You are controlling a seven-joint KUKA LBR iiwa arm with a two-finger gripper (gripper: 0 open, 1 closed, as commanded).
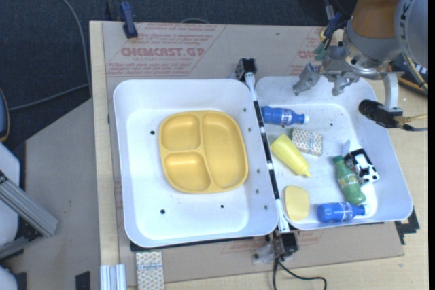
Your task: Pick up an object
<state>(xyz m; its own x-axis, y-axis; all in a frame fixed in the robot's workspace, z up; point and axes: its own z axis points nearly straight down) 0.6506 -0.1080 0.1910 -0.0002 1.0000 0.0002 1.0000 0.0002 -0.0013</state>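
a: over the right bin's (401, 204) far edge, the gripper (325, 80) hung with its two fingers spread apart, nothing between them.

b: ok. task thing?

a: no single one was named. nearest was the blue bottle (283, 117), lying flat at the far left of the right bin, long axis roughly left-right, white cap pointing right.

b: look?

a: blue body, white cap, small. just below it was a yellow squeeze bottle (290, 154), lying diagonal, tip pointing down-right.

b: other stuff in that bin?

a: patterned packet (308, 141) just right of the yellow one. green bottle (349, 182) on the right side, long axis near-far, touching a black and white item (362, 166) at its far end. second blue bottle (339, 212) along the near edge, long axis left-right; couldn't tell which way its cap pointed. pale yellow pad (296, 202) just left of it.

b: left bin?

a: left bin (129, 146) held a yellow divided plate (202, 150), three compartments, flat in the middle.

b: gripper touching anything?

a: no, it was apart from every object, above the rim.
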